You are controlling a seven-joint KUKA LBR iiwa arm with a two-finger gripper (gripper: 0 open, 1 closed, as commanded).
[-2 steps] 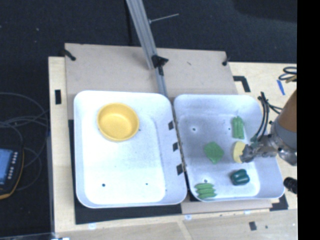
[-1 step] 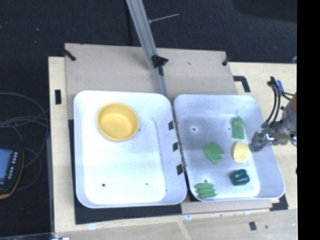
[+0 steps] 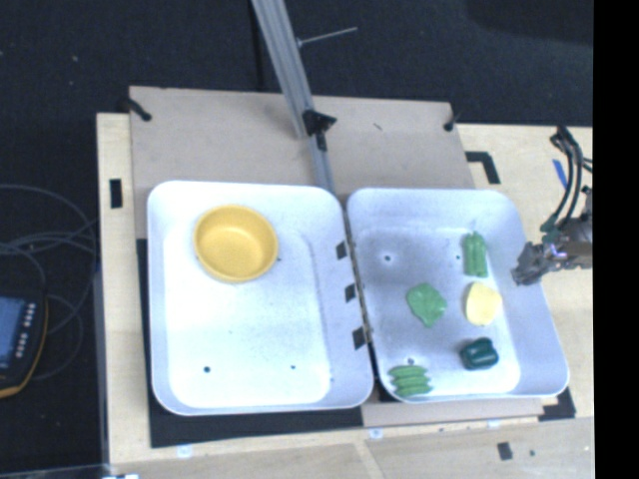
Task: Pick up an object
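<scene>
Two shallow white bins are seen from above at a slant, set side by side on a pale bench w/ dark floor around it. In the left bin (image 3: 180, 367) a round yellow bowl (image 3: 236, 243) is placed upright near the far left corner. In the right bin (image 3: 399, 218) five small objs are scattered toward the near right half: a long light-green piece (image 3: 475, 255) lying lengthwise at the far right; a leafy green piece (image 3: 426, 304) near the bin's middle; a pale yellow rounded obj (image 3: 482, 304) just beside it on the right, below the long green piece; a dark green block (image 3: 478, 353) nearer the front; and a ribbed green piece (image 3: 409, 378) at the front edge, close to the divider side. The gripper (image 3: 529, 266) is seen at the right bin's right rim, approx level w/ the long green piece and the yellow obj, apart from both; nothing is seen held by it, and open vs closed cannot be told at this res. A grey metal rail (image 3: 285, 58) is seen slanting down from the top to the gap between the bins.
</scene>
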